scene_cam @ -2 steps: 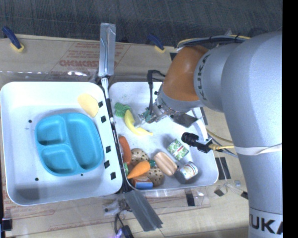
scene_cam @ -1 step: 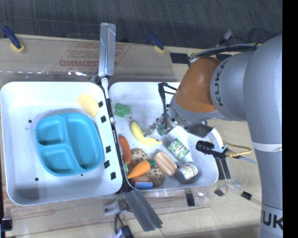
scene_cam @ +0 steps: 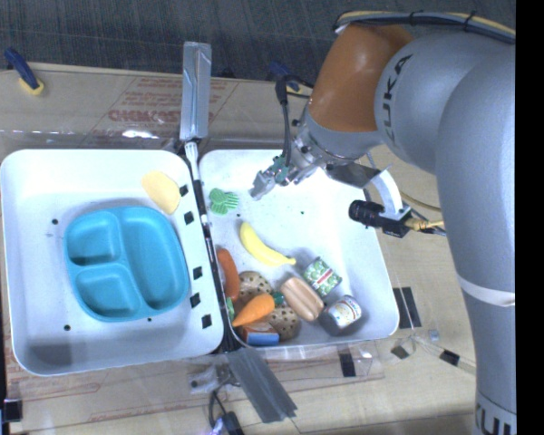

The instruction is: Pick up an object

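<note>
Above the right bin (scene_cam: 367,243), near its back left area, the gripper (scene_cam: 265,181) hangs on the grey arm (scene_cam: 435,71) with the orange band (scene_cam: 358,75); whether it is released or clenched, I cannot tell. Nothing is seen held by it. Just beside it, lower left, a small green toy (scene_cam: 223,201) lies against the divider side of the bin. A banana (scene_cam: 263,247) lies near the bin's middle, apart from the gripper. Toward the front left corner sits a cluster: a carrot (scene_cam: 254,310), a second orange piece (scene_cam: 228,274), a brown perforated disc (scene_cam: 254,286), a sausage-like brown piece (scene_cam: 301,299), a green-labelled can (scene_cam: 322,275), a silver tin (scene_cam: 343,313) and a blue item (scene_cam: 262,338). The left bin (scene_cam: 27,243) holds a blue divided tray (scene_cam: 127,261), with a yellow lemon-like piece (scene_cam: 161,190) just beside its back right corner.
</note>
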### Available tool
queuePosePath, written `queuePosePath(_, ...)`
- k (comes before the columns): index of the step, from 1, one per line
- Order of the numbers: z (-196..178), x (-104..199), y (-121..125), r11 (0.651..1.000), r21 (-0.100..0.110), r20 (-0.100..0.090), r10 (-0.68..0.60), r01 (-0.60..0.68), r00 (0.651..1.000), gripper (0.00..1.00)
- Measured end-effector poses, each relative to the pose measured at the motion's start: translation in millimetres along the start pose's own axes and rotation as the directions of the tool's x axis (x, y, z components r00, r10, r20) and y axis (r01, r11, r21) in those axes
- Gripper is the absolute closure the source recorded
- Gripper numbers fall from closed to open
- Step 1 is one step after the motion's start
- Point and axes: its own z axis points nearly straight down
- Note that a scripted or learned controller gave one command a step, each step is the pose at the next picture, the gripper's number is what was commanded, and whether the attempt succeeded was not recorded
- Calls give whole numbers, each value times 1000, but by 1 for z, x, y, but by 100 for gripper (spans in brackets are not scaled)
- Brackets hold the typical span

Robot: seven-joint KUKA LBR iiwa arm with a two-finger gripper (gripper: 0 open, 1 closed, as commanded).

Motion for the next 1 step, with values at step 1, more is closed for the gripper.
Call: queuePosePath(1,118,-54,2,999,12,-5,37,-37,999,100)
